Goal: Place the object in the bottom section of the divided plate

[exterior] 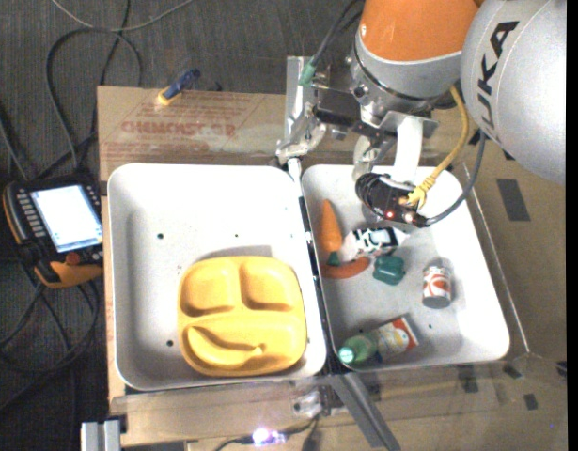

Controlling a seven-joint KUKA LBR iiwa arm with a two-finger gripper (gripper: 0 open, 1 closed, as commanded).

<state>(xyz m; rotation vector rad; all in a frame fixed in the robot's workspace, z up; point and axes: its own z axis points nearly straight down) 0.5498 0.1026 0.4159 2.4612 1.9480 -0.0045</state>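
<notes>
Pick-up stage: the tool (381, 236) hangs in the right bin (476, 341) over a small black-and-white toy (375, 241); its opening cannot be told. The yellow divided plate (242, 316) lies lower centre; next comes a secure grasp.

Glossy yellow plastic divided plate (240, 314); smooth white bins (138, 252); matt cardboard (195, 130) underneath.

Yellow divided plate (242, 314) in left bin (138, 205)
</notes>
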